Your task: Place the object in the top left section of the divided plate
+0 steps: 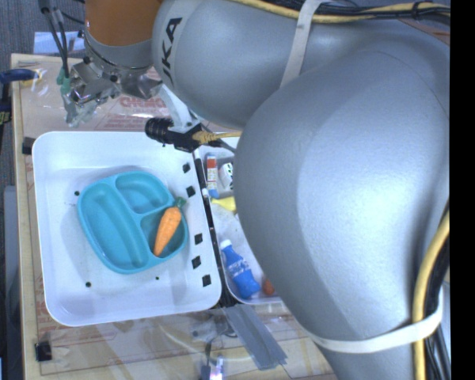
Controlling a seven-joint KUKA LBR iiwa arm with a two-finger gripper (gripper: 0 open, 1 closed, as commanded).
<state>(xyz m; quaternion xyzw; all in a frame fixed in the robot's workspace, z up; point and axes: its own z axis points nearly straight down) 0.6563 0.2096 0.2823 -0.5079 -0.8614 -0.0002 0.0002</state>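
A blue bottle [239, 270] lies in the right bin [231, 290] near its front edge. A blue clamp [13, 76] grips the surface's [103, 327] far left corner.

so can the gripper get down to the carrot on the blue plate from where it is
Probably yes. The carrot lies uncovered in a section of the blue plate, nothing above it. The gripper sits beyond the white bin's far edge.

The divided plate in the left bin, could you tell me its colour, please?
Light blue; the divided plate shows in the camera view.
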